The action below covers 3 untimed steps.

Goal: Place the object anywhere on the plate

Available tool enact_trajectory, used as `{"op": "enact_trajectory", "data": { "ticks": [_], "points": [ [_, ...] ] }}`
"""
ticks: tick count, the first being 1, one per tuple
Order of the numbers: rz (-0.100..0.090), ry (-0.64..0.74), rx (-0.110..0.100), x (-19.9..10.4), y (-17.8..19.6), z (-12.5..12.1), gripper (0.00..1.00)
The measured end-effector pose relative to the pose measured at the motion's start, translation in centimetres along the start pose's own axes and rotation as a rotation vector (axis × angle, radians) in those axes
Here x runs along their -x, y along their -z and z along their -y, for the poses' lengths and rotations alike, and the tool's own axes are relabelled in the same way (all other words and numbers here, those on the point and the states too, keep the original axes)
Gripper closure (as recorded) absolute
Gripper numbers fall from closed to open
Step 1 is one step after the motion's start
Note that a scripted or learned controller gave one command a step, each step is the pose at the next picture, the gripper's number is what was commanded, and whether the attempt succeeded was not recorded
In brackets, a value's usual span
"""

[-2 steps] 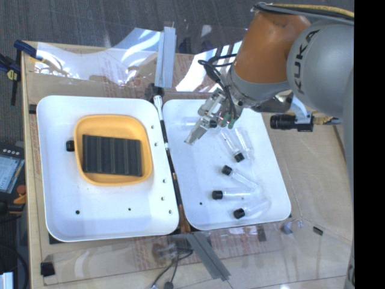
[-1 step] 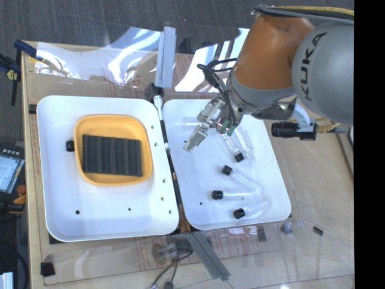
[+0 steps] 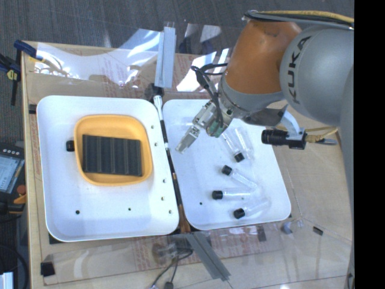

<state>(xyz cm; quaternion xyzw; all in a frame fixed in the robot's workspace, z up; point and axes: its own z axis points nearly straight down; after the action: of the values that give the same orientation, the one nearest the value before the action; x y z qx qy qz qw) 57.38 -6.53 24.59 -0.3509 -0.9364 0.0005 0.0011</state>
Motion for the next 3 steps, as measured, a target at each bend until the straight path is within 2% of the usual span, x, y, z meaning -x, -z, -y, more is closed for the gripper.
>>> {"op": "enact_trajectory", "data": {
  "ticks": [1, 2, 3],
  "points": [
    [0.004, -0.008, 0.002, 0.9, 0.2, -0.1, 0.00],
    [0.003, 0.020, 0.002, 1.0, 1.6, -1.6, 0.00],
    [0.000, -0.014, -0.001, -1.2, 0.6, 0.7, 0.00]
  ]
}}
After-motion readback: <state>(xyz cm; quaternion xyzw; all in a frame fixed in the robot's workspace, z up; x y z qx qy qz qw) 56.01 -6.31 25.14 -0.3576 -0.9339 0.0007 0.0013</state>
